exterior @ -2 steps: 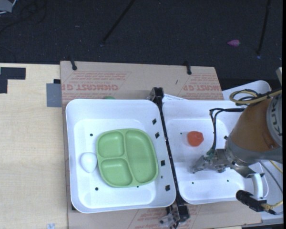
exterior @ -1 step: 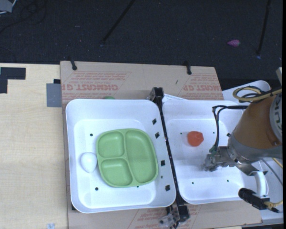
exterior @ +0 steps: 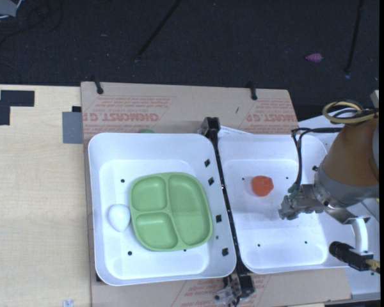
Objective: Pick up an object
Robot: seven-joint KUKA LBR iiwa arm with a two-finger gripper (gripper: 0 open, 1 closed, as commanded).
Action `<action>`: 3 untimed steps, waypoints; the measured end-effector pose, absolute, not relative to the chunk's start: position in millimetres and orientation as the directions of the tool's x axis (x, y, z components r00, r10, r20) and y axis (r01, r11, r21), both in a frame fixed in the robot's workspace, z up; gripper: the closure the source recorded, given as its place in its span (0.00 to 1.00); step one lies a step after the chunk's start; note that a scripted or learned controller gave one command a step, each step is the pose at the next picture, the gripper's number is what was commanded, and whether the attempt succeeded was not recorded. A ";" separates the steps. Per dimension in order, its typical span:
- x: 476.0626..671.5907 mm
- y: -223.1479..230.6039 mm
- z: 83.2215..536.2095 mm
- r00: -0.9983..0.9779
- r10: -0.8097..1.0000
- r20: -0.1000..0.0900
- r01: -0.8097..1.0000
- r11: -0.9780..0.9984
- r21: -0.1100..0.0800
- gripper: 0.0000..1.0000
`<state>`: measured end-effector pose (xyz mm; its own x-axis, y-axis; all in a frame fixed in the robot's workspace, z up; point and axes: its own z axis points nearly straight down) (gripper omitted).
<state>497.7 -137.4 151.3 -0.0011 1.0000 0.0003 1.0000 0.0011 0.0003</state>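
A small orange-red object (exterior: pixel 262 185) lies on the floor of the right bin (exterior: pixel 269 251), near its middle. My gripper (exterior: pixel 293 208) hangs over the right side of that bin, a short way right of and below the orange-red object, apart from it. Nothing shows between its fingers from this angle. In the left bin (exterior: pixel 109 152) sits a green divided plate (exterior: pixel 170 210) with three compartments, and a white egg-shaped object (exterior: pixel 119 217) rests against the plate's left edge.
The arm's grey body with the orange band (exterior: pixel 352 155) covers the right bin's right wall. Black clips (exterior: pixel 211 125) join the two bins along the middle divider. Cardboard (exterior: pixel 179 110) lies under the bins, and cables (exterior: pixel 342 110) loop at the right.
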 end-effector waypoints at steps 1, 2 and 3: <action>495.9 -141.4 213.6 -0.001 1.000 -0.001 1.000 0.001 0.003 1.00; 496.9 -142.4 266.5 -0.001 1.000 -0.001 1.000 0.001 0.004 1.00; 513.0 -95.8 252.7 -0.004 1.000 0.002 1.000 0.004 -0.005 1.00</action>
<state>513.0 -95.8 252.7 -0.0036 1.0000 0.0025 1.0000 0.0036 -0.0046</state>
